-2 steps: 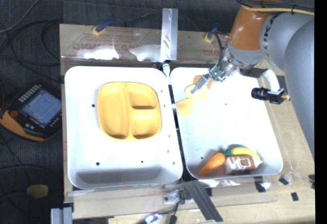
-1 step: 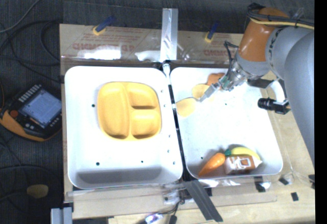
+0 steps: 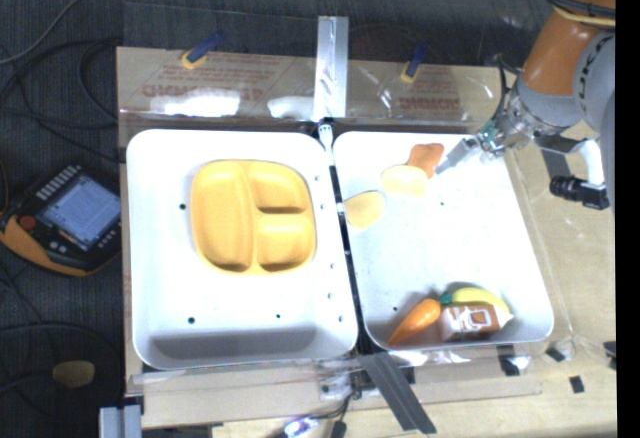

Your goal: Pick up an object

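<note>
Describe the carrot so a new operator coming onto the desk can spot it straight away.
Look at the right-hand white bin, then down to its near edge, where a few things lie in a cluster. The carrot is at the left end of that cluster, beside a small carton and a banana. It is the only orange, tapered thing there.
</note>
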`<state>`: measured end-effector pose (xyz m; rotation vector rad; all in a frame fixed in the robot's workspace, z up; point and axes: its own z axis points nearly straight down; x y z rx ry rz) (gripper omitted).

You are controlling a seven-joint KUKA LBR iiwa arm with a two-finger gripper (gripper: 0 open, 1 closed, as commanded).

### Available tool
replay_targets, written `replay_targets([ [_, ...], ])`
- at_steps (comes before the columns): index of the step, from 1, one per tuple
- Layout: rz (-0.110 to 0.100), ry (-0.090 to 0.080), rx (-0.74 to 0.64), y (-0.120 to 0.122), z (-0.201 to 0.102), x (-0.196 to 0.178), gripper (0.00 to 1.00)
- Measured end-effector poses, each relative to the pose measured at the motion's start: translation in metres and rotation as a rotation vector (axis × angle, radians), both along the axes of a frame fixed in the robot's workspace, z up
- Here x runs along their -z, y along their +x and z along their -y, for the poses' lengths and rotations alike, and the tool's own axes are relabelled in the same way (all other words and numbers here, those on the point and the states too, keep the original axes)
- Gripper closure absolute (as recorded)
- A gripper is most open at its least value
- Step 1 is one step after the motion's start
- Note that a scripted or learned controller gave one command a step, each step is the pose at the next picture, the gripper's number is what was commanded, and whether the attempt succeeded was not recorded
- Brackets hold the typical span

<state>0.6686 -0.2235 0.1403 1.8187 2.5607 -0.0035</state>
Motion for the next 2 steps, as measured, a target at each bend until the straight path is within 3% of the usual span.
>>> replay_targets([
  [1,-0.023,-0.001,-0.452,-0.005,-0.043,0.053,0.00],
  [2,0.011,0.000,-0.258,-0.019,-0.049,0.053,0.00],
])
